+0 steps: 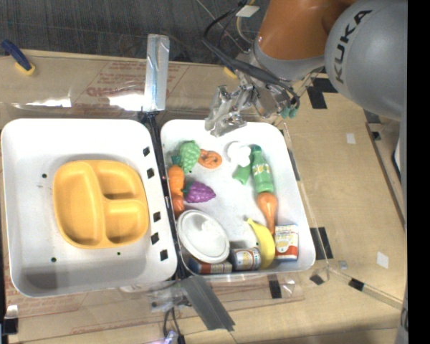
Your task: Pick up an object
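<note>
My gripper hangs over the far rim of the right bin, its metal fingers apart with nothing between them. Below it in that bin lie a green grape bunch, an orange slice-like toy, a carrot, a purple grape bunch, a green bottle, a white piece, another carrot, a banana, a white bowl, cans and a small carton.
The left bin holds a yellow divided tray. A strip of silver tape stands behind the gap between the bins. The arm's orange band and grey body fill the upper right above the bench.
</note>
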`<state>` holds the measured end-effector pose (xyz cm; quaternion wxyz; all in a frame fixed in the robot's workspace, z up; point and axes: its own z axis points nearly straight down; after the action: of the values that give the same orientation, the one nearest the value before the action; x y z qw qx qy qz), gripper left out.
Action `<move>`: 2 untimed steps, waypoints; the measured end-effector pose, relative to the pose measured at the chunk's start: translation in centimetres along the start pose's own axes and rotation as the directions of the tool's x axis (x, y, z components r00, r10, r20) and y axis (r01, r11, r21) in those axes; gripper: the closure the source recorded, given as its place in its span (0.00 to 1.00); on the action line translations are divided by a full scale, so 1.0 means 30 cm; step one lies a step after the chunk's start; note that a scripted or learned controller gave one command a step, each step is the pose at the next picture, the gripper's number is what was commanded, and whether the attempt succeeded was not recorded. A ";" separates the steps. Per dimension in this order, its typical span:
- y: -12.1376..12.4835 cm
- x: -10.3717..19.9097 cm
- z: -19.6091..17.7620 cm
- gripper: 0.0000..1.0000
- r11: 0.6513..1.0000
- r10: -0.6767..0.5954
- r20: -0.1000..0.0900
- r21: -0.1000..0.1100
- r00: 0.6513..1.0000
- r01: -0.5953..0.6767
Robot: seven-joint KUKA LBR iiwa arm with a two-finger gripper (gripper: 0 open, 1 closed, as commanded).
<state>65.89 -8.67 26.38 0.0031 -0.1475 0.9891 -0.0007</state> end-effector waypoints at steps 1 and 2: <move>0.001 -0.004 -0.038 1.00 1.000 -0.003 0.004 0.002 1.000 0.003; 0.000 -0.009 -0.076 1.00 1.000 -0.005 0.009 0.005 1.000 0.004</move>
<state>66.13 -8.59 28.67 0.0077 -0.1497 0.9887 -0.0025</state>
